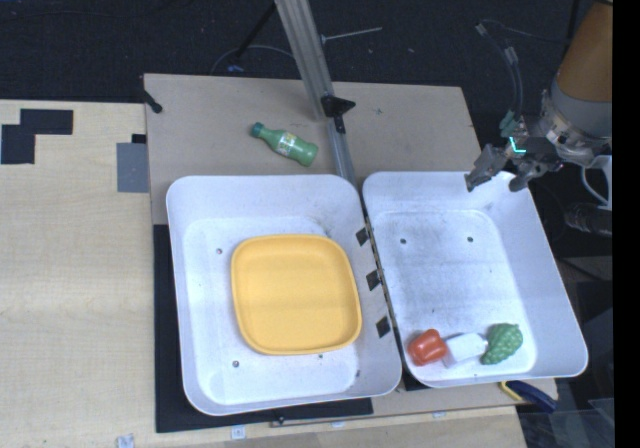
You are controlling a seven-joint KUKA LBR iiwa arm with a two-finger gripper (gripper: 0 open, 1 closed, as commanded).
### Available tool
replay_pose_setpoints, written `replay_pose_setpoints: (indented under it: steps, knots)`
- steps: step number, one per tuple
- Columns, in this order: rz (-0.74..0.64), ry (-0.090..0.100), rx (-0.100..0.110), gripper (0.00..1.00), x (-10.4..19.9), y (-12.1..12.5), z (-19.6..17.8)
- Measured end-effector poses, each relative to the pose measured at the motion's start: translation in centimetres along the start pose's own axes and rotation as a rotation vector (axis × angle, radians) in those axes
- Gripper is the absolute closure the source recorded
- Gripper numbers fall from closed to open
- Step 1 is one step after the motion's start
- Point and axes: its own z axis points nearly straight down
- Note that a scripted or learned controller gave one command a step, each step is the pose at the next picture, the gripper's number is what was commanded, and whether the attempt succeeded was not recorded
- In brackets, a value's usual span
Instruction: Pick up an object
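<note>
Tool point(502, 177) is hovering over the far right corner of the right bin point(520, 236), fingers standing apart with nothing between them. A red pepper-like toy point(428, 346), a small white block point(464, 348) and a green bumpy toy point(502, 343) are lying in a row, touching or nearly so, at the near edge of that bin, well apart from the tool. A yellow plate point(296, 293) is sitting in the left bin point(200, 226), and a green bottle point(285, 144) is lying on the counter point(400, 126) beyond the bins.
</note>
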Motion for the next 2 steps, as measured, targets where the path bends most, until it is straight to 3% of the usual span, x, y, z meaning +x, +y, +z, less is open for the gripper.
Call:
replay_pose_setpoints:
  steps: [1,2]
  knots:
    - [0.0,0.0,0.0,0.0,0.0,0.0,0.0]
    - [0.001,0.001,0.003,0.0,0.9,-0.3,5.4]
